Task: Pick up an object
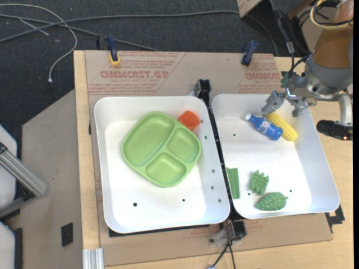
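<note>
In the right bin [314, 167], near its far edge, a blue bottle [265, 126] lies beside a yellow corn cob [284, 127]. My gripper [285, 105] hovers just above and behind them at the bin's far rim, open, with nothing between its fingers [273, 101]. At the near side of the same bin lie a green stick [233, 182], a small green toy [258, 181] and a green leafy piece [272, 201].
The left bin [112, 195] holds a green divided plate [162, 148] with an orange object [189, 119] at its far corner. Both bins rest on a cardboard sheet [90, 150] held by clamps [114, 54]. The arm comes in from the upper right.
</note>
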You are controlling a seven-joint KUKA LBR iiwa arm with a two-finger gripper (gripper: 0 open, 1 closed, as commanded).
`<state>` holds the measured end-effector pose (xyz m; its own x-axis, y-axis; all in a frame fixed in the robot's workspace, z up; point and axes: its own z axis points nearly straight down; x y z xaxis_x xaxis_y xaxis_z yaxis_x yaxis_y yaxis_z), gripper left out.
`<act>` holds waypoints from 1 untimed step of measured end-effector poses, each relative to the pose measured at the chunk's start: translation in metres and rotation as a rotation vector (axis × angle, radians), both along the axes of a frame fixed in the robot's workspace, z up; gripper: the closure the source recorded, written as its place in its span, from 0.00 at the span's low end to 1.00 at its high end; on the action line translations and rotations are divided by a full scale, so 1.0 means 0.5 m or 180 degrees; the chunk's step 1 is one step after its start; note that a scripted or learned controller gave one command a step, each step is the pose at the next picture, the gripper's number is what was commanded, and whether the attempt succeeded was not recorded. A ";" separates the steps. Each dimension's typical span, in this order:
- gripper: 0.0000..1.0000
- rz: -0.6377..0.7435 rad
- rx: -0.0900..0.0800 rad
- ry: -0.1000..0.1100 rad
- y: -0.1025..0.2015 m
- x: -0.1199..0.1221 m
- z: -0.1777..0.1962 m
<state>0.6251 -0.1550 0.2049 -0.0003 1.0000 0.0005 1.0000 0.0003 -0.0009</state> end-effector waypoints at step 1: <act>0.00 -0.0002 0.0001 0.0003 -0.005 -0.004 -0.118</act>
